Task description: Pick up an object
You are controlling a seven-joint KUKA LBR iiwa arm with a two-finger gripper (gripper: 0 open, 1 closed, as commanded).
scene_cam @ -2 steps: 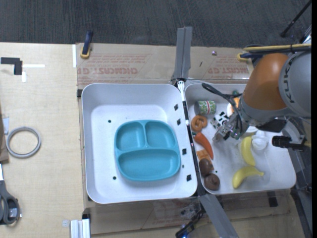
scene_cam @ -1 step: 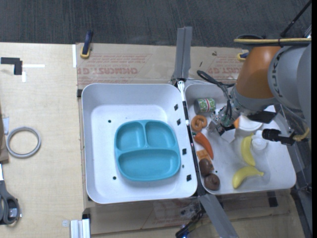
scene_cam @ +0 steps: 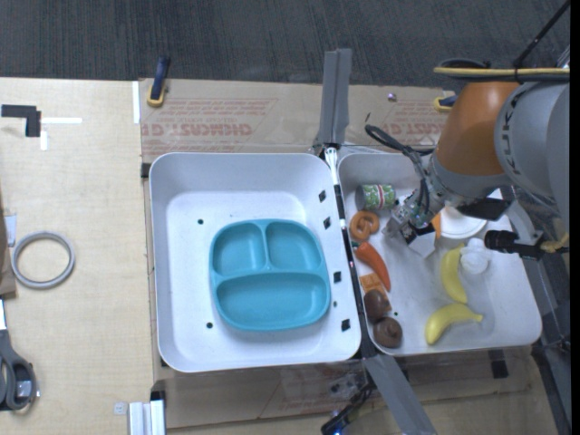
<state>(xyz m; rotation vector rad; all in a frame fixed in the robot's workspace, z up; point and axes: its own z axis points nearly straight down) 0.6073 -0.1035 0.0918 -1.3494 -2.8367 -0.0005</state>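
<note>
While hand (scene_cam: 410,222) hovers | carrot (scene_cam: 373,263) long axis diagonal, tip lower-right

Right bin (scene_cam: 507,333) has all the pickable stuff. A small green can (scene_cam: 378,195) lies on its side near the back, with an orange donut-looking ring (scene_cam: 364,225) just in front of it and a carrot (scene_cam: 373,263) lying along the left wall. Two dark brown lumps (scene_cam: 382,319) sit in the front-left corner. Two bananas: one (scene_cam: 451,275) mid-bin, the other (scene_cam: 450,320) curved near the front edge.
</note>
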